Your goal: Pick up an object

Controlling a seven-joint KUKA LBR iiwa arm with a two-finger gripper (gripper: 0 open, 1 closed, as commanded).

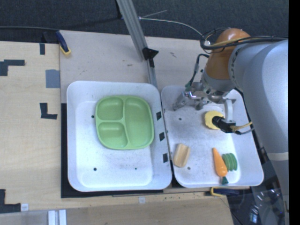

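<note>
A: Noting position. The arm is reaching in from the right, and the gripper (pixel 187 100) is hanging over the upper left part of the right bin (pixel 243 175). Nothing is showing between its fingertips. Whether they are spread or closed, I cannot tell from this slant.

B: Candidates for the pick?

A: Four, all lying in the right bin. A yellow round piece (pixel 212 119) is sitting just right of the gripper, beside a dark fitting on the arm. A tan block (pixel 181 154) is lying near the bin's left wall, lower down. An orange carrot (pixel 219 162) and a green pod (pixel 229 161) are lying side by side near the lower right.

B: Best approach, in your judgement?

A: I am leaning toward the tan block: it is sitting apart from the others, so the fingers could straddle it cleanly. Coming straight down and centring over it before closing would likely matter most.

B: Obstacles?

A: The bin wall is running close beside that block, so one finger risks catching the rim. The carrot and pod are nearly touching, inviting a double or glancing grab. The left bin (pixel 75 172) is holding a green divided plate (pixel 124 122), well apart and out of the way.
</note>
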